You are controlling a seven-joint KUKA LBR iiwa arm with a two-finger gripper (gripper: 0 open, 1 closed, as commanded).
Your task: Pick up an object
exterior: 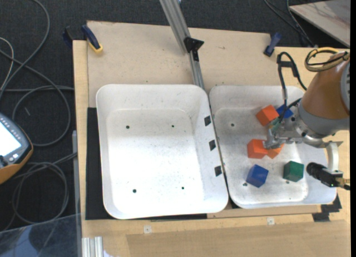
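End effector [274,141] sits low in the right bin [239,192], approx. mid-bin, reaching in from the right side. Finger state: cannot tell, the metal tip is small and blurred against the blocks. Nothing is seen clearly held.

Objs around tip:
- orange block, lower [257,149]: just left of the tip, touching or nearly so; a further orange patch at the tip itself, unclear if same block or a separate one.
- orange block, upper [267,114]: just above the tip, toward the bin's back, tilted. Small blue item [286,112] beside it on the right, partly hidden by the wrist; can't ID it.
- blue cube [257,176]: nearer the front of the bin, below the lower orange block, apart from the tip.
- green cube [293,171]: front right of the bin, right of the blue cube, apart from it.

Arm [328,103]: orange band over grey wrist, covers the right bin's right part. Black cable [285,72] loops up from wrist.

Left bin [111,139]: white, speckled, a few dark dots on floor. Bins touch along the centre edge.

Bench [144,55]: wood top, blue clamps [92,38] at back corners, slanted metal bar [175,14] from the back down to the bins' junction.
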